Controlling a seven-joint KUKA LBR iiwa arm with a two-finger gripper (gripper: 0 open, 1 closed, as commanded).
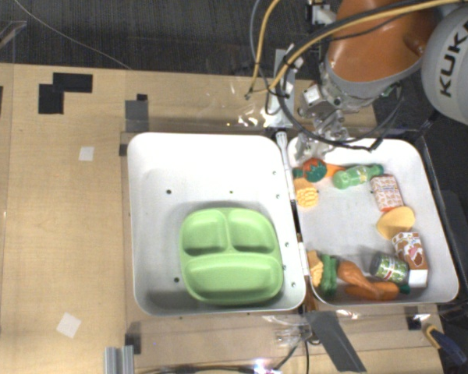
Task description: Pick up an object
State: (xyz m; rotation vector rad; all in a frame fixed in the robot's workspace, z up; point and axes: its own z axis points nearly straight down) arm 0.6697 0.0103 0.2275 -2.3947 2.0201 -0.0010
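Note:
The right bin (441, 232) holds several toy foods. A red and green fruit (313, 169) and a green bottle (357, 177) lie near its far edge. A yellow piece (306, 197) rests by the left wall. A red and white can (385, 192), a yellow slice (395, 222) and a brown carton (409, 248) line the right side. A green can (390, 269) and an orange carrot (366, 288) sit at the near edge. My gripper (321, 137) hangs over the bin's far left corner, just above the red fruit.
The left bin (152, 170) holds a green divided plate (231, 254) in its near half. The ridge between the bins (290, 209) runs just left of the toys. Yellow and black cables (285, 45) loop off the wrist above the far rim.

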